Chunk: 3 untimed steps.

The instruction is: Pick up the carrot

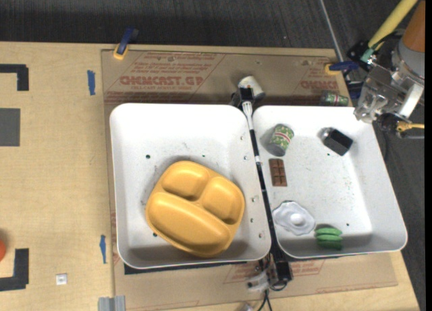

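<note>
Camera view, gripper [375, 102]: beyond the right bin's [378, 168] far right corner (outside it); finger state cannot be told.
Right bin contents: black block [337, 141], green can [281, 137], brown bar [278, 172].

The left bin [128, 168] holds a big yellow bread-shaped loaf [194, 207]. In the right bin [385, 188] lie a green-labelled can [281, 137], a black block [336, 141], a brown chocolate bar [278, 172], a clear plastic piece [293, 218] and a green ridged toy [329, 235].
</note>
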Tool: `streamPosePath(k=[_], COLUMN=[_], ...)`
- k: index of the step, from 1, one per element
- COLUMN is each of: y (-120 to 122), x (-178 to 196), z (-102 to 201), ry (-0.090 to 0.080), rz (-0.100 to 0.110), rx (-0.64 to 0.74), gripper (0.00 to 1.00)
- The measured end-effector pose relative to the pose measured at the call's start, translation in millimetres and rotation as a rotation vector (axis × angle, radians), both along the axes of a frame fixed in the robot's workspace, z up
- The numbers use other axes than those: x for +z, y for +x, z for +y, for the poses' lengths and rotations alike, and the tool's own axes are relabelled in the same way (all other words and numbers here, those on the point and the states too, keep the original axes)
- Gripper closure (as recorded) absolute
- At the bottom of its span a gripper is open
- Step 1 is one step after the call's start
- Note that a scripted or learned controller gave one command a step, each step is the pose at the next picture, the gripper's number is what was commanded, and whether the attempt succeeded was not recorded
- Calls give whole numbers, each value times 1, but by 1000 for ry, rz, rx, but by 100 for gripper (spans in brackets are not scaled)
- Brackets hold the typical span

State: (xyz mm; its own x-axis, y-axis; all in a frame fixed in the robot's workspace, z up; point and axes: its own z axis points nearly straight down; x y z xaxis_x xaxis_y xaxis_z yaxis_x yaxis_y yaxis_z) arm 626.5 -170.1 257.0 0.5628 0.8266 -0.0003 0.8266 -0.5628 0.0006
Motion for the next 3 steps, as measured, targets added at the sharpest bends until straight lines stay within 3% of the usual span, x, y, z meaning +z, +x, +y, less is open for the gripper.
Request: streamPosePath(k=[1, 2, 3], y=[14, -15, -28], x=[-3, -62, -78], z=[-7, -7, -13], ry=[1, 2, 1], rz=[1, 5, 5], rx=[-339, -675, -768], gripper=[100, 100, 100])
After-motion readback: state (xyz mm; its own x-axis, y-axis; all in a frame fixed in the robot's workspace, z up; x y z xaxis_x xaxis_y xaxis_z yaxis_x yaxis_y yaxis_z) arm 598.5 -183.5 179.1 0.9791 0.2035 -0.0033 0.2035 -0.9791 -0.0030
